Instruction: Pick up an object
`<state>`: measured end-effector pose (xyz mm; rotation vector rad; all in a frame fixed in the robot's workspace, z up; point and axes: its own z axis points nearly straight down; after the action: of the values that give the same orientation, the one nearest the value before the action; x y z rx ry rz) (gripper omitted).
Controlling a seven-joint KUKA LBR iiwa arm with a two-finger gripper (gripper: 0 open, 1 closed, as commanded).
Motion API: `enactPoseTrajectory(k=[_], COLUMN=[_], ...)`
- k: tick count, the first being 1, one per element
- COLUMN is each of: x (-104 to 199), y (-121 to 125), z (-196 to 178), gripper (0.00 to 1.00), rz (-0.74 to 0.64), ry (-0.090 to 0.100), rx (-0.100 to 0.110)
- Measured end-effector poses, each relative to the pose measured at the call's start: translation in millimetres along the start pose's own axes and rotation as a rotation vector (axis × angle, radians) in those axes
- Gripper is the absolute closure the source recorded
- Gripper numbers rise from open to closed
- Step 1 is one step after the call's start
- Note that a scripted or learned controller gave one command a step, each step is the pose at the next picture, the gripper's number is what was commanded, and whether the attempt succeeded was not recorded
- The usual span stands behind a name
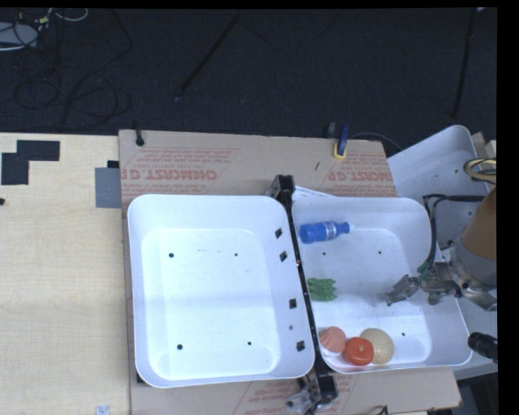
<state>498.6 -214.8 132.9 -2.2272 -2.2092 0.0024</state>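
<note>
Cardboard (243, 166) underlies two white bins; we see the left bin (146, 243) bare. Inside the right bin (422, 212) lie a blue bottle (323, 232), a green object (321, 288), and near the front edge a pink piece (332, 338), red ball (358, 351) and tan ball (379, 344). Our gripper (403, 289) hovers nearby, fingers apart, grasping nothing.

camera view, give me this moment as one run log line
gripper over right bin, nothing held | blue bottle at far end | green toy near divider

Dark carpet floor (243, 65) with loose cables (49, 20) lies beyond a pale wooden bench (57, 284) topped with cardboard (243, 166)
</note>
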Motion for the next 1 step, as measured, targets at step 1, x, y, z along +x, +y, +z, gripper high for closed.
enactPoseTrajectory(k=[1], x=[0.0], y=[0.0], z=[0.0], gripper=[0.0], rz=[0.0], ry=[0.0], rx=[0.0])
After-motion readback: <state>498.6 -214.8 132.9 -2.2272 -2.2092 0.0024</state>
